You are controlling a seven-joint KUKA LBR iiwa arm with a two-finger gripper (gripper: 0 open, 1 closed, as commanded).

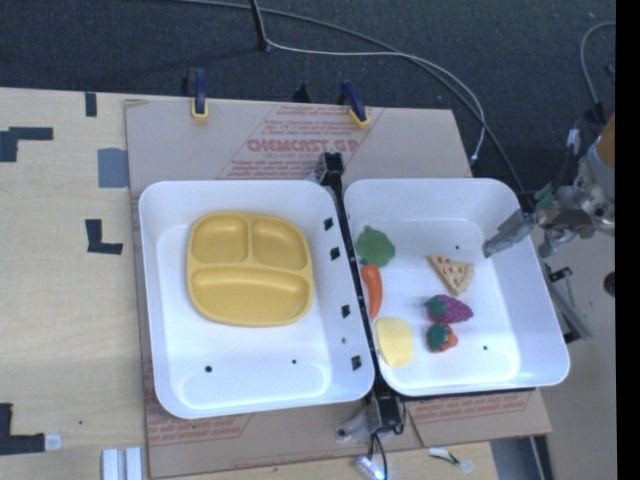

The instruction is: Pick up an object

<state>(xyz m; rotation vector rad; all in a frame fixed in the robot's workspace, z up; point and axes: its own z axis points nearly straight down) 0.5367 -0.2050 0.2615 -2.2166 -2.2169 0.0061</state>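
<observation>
Nearest the lens, at the front of the right bin (520,368), lie a yellow toy lemon-like piece (395,341) and a small red-and-green strawberry (441,337); just behind them sit a purple grape cluster (449,308), a waffle-patterned wedge (452,272) and, against the dividing wall, a carrot (372,288) under a green leafy piece (374,244). The left bin (160,368) bears a yellow divided plate (248,268).

The hand (510,233) hovers over the right bin's far-right rim — nothing is between its fingers, and whether it is spread or clenched I cannot tell. The step looks like the approach, with no object chosen yet. The next move probably calls for travelling inward and descending on one piece.

The wedge stands most apart (bare bin floor around it); the carrot hugs the wall — awkward.
</observation>
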